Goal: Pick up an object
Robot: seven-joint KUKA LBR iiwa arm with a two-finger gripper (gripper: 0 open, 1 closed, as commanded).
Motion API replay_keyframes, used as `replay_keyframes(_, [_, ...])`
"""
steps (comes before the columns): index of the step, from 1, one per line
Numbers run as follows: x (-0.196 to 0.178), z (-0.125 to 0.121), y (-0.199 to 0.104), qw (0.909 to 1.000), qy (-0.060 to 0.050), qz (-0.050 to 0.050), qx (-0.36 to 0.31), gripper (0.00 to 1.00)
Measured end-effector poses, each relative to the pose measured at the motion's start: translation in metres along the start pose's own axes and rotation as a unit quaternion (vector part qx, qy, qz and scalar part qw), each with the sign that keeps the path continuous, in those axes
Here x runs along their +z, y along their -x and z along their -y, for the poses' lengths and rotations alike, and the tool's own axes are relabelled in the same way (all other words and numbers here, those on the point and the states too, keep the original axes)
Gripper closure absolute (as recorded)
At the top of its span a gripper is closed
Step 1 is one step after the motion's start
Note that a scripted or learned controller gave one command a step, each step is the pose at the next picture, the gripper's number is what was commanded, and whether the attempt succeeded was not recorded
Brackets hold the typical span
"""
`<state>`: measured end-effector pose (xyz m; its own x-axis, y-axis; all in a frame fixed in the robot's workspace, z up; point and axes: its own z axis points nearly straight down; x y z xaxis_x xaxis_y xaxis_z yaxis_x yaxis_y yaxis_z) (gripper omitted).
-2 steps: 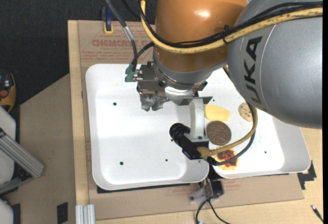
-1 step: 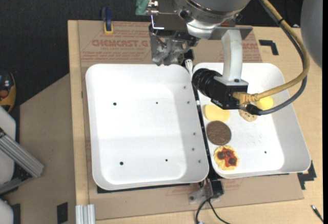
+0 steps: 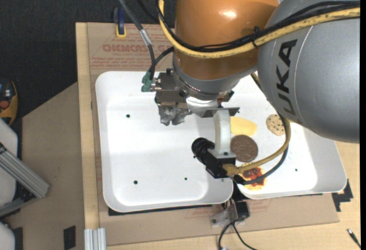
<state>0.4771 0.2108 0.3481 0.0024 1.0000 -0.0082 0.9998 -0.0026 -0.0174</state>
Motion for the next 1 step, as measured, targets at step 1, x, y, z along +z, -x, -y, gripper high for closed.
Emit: replay_keyframes(1, [-0.15, 0.0, -0.0106, 0.9998, 0.017, -0.008, -0.003, 1.0])
